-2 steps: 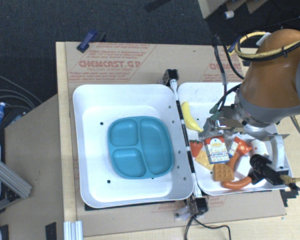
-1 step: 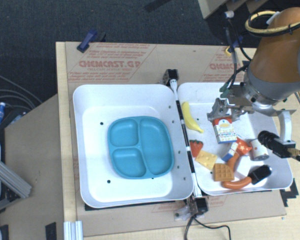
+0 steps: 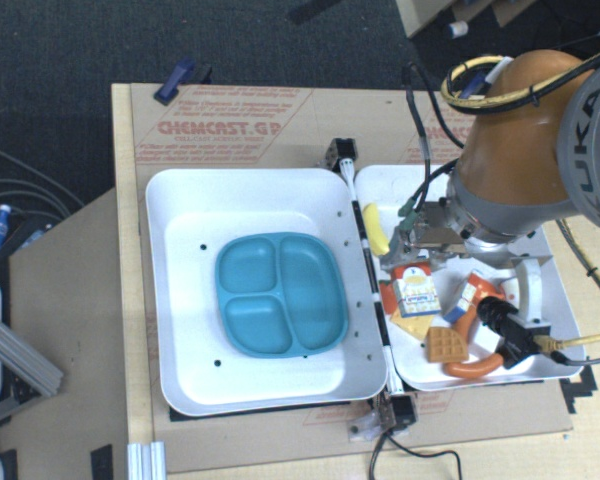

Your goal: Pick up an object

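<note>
You cannot tell how the jaws stand: the gripper (image 3: 413, 253) hangs low over the right bin (image 3: 384, 181), and the wrist above hides its tips. No object shows between them, so judge nothing as held.

Just below the gripper stands a small carton (image 3: 417, 290) with an orange top, the likeliest thing to pick. A yellow banana (image 3: 377, 228) lies just beside it, against the wall between the bins. A cheese wedge (image 3: 410, 322) touches the carton's lower edge, with a waffle (image 3: 445, 344) and an orange sausage (image 3: 468, 369) crowded behind.

Your risk is that crowding. A descent slightly off centre could put one jaw on the carton's top rather than beside it, tipping it onto the cheese wedge. A close between carton and banana could grip neither and push both aside. The dividing wall is near enough to catch a jaw.

The left bin (image 3: 180, 268) holds a blue divided plate (image 3: 280, 293), well apart.
</note>
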Available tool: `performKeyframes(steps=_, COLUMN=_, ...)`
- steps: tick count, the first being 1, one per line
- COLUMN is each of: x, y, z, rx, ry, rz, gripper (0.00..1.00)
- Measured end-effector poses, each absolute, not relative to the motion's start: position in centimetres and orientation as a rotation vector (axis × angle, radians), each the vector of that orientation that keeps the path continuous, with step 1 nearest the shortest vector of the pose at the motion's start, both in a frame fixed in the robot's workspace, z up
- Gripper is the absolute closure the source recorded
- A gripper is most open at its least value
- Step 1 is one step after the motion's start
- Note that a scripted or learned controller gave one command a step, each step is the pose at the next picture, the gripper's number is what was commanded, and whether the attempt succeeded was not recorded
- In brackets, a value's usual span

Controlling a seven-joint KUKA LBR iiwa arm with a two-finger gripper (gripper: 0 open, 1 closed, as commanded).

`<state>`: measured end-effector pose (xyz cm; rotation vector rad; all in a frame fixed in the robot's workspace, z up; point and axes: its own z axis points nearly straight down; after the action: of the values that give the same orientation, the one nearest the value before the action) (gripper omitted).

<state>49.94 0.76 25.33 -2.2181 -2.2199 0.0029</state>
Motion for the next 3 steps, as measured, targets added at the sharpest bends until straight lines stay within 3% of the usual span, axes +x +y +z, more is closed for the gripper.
performKeyframes(steps=1, x=55.4, y=-3.9, z=26.7, rx=-2.223, ry=-2.222, rz=0.0, gripper=1.0)
performKeyframes(steps=2, x=47.9, y=-1.5, z=26.1, rx=-2.22, ry=-2.219, rz=0.003, gripper=1.0)
performKeyframes(steps=3, x=48.3, y=-7.1, z=26.9, rx=-2.223, ry=-2.222, rz=0.0, gripper=1.0)
